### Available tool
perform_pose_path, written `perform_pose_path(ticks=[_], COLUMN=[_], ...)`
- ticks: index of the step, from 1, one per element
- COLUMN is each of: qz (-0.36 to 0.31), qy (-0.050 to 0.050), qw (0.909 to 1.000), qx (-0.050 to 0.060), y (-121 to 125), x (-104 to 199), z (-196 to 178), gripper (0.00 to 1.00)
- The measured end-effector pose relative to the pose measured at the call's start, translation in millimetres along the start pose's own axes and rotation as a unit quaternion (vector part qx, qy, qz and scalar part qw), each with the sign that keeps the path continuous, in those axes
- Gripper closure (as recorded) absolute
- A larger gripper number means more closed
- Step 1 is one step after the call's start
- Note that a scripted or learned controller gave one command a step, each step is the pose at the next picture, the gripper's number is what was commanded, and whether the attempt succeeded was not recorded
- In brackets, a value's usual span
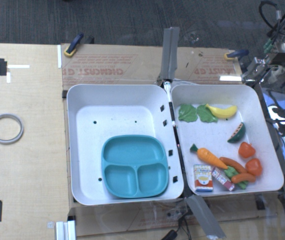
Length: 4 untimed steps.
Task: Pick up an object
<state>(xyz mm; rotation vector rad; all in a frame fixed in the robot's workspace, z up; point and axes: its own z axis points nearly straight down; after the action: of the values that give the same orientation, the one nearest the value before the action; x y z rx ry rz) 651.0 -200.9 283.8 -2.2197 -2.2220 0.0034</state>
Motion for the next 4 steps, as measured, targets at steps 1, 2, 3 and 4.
perform_pose_path(ticks=[1,2,3,4], qz=[0.012,0.052,-0.012,0.006], qy=[0.0,0.001,0.0,0.0], qw=[0.9999,0.9986,0.9999,1.0], qx=[0.001,0.0,-0.001,-0.001], y=[-62.4,-116.1,-100.1,-105.4], x=[59.2,93.3,141.4,99.0], z=[119.2,191.7,92.7,81.1], gripper=[0.0,0.0,0.0,0.0])
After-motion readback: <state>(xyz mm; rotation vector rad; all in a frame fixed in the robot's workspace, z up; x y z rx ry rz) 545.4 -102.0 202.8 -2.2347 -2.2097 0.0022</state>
